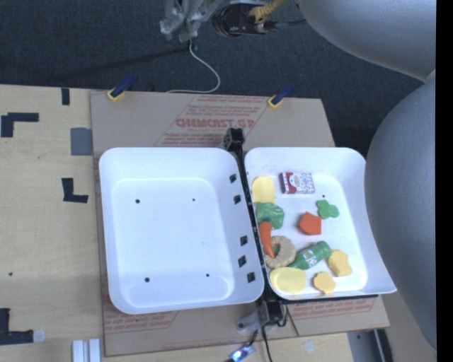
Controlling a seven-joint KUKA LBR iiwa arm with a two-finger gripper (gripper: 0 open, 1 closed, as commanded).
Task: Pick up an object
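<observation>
Gripper at top of frame, finger state unreadable. Best pick: orange block, standing apart mid right bin; descend vertically, avoiding crowded lower cluster.

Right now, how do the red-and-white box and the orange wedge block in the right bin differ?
The red-and-white box is rectangular and printed; the orange wedge block is plain and angular. The box lies nearer the bin's far wall, the block mid-bin. Both are small and lie apart from other items.
</observation>
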